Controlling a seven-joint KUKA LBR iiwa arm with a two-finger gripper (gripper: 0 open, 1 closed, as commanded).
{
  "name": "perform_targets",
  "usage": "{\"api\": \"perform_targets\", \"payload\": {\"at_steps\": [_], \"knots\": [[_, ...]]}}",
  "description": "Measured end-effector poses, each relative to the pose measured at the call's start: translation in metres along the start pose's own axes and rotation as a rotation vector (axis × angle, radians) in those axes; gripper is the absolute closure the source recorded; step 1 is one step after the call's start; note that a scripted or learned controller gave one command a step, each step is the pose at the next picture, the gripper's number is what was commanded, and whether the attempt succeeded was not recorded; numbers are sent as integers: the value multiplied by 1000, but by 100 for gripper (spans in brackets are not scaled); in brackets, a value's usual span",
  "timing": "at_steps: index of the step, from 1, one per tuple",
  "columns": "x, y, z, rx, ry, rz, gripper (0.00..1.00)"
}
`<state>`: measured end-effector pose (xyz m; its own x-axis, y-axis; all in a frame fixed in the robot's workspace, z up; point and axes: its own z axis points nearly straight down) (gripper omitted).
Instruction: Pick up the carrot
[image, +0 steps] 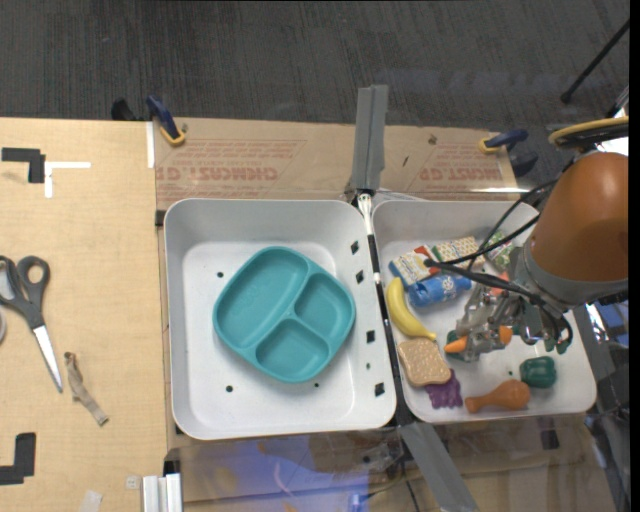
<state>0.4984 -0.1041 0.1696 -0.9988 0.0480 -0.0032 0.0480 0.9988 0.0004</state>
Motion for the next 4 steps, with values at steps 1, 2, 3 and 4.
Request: {"api": "perform_targets", "payload": {"at_steps": [1,2,3,4], "knots": [[10,49,-112,0,-1,-70,100],[9,49,-121,1,-3,-73,100],[7,50,-130,2,-6,-75,100],[15,57,-22,0,3,-249,100]]}}
